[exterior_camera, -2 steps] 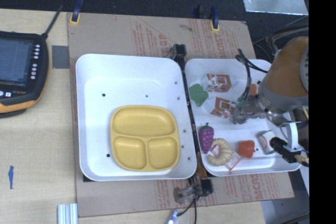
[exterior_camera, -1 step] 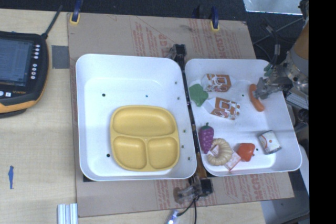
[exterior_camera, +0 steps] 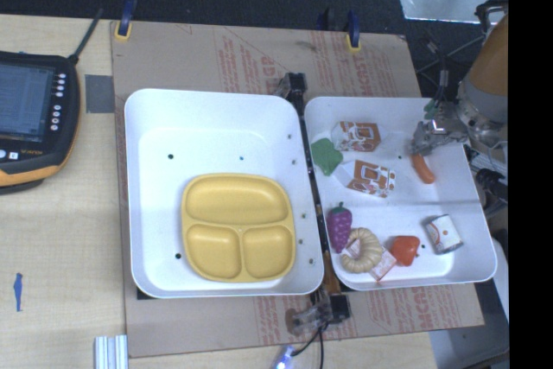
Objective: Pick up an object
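Along the right bin's far right edge, the metal gripper hangs just above a smooth orange carrot-shaped piece; whether its fingers are spread or pressed together, I cannot tell. Toward the near edge lie a purple grape cluster, a braided tan pretzel and a small white box. A glossy yellow three-compartment tray sits in the left bin.

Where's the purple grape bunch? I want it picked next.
The purple grape bunch lies in the right bin, against its left wall, just left of the pretzel.
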Controlling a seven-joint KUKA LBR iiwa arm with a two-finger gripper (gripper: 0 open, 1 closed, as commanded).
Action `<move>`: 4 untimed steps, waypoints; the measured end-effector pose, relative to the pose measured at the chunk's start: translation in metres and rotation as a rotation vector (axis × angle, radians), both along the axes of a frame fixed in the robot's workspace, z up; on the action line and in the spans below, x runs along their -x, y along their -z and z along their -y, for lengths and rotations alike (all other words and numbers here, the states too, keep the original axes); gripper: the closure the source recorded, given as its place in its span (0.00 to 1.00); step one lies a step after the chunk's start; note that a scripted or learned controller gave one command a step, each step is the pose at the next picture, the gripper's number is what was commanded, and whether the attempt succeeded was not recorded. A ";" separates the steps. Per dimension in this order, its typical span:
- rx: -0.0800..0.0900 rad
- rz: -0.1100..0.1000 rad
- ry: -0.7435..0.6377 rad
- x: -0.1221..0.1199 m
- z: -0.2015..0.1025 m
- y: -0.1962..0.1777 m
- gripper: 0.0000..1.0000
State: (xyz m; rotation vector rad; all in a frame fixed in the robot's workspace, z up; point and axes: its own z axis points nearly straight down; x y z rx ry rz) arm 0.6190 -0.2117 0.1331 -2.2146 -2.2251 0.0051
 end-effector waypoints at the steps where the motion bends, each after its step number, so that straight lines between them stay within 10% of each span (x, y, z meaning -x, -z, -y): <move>1: -0.001 0.001 0.001 0.030 0.000 -0.033 1.00; 2: -0.001 0.002 0.001 0.017 0.000 -0.031 1.00; 3: -0.001 0.002 0.001 0.017 0.000 -0.031 0.00; 4: 0.004 0.015 0.001 -0.032 -0.028 0.024 0.00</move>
